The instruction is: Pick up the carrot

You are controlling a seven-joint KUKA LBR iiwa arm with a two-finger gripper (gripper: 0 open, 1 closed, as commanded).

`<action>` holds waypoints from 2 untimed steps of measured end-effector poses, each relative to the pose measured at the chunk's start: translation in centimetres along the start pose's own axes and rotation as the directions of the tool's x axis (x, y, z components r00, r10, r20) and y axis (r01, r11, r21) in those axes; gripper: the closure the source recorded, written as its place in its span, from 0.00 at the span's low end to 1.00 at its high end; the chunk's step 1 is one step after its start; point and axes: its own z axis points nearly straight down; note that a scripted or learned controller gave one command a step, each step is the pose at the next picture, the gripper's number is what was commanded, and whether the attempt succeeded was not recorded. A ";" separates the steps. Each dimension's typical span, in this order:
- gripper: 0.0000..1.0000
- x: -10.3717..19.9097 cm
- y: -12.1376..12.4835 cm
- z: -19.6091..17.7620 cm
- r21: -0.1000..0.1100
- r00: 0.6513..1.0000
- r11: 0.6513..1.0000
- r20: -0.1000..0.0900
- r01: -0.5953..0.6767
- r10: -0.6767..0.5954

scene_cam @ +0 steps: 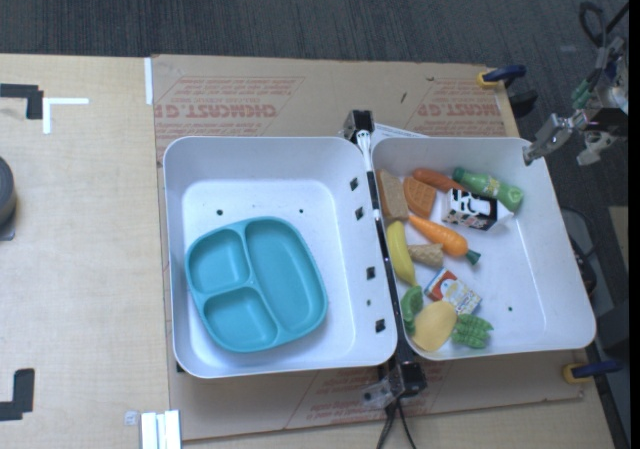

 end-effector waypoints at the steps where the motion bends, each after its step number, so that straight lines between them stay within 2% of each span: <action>1: 0.00 4.0 -1.1 13.9 0.001 0.998 0.998 -0.001 0.066 -0.066; 2: 0.00 7.7 -4.6 19.7 0.000 1.000 1.000 -0.002 0.004 -0.004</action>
